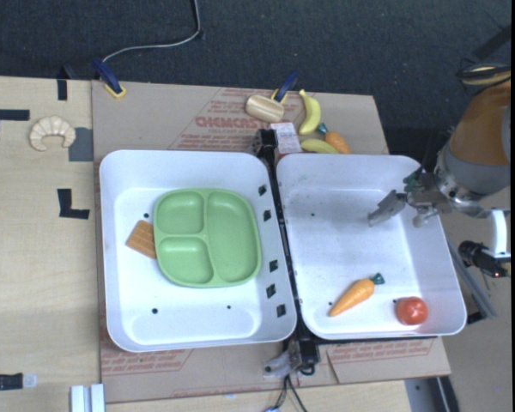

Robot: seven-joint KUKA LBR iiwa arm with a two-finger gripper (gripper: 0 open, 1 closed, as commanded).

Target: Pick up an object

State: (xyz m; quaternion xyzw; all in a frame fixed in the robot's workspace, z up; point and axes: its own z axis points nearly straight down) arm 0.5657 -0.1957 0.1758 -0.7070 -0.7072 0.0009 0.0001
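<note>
The carrot (353, 296) is lying diagonally in the right bin (343, 187), green top pointing up-right, while the gripper (399, 209) is hovering with jaws spread, gripping nothing.

Glossy plastic carrot (352, 296), matt green plastic tray (208, 236), smooth white bins (189, 163)

Even, fairly bright overhead light is falling across the bench, leaving the white bins (360, 174) slightly washed out (their floors are showing little texture). Soft, short shadows are sitting under the green tray (208, 235) and carrot (352, 296). The whole frame is looking mildly soft and grainy, and the dark floor is swallowing detail.
</note>
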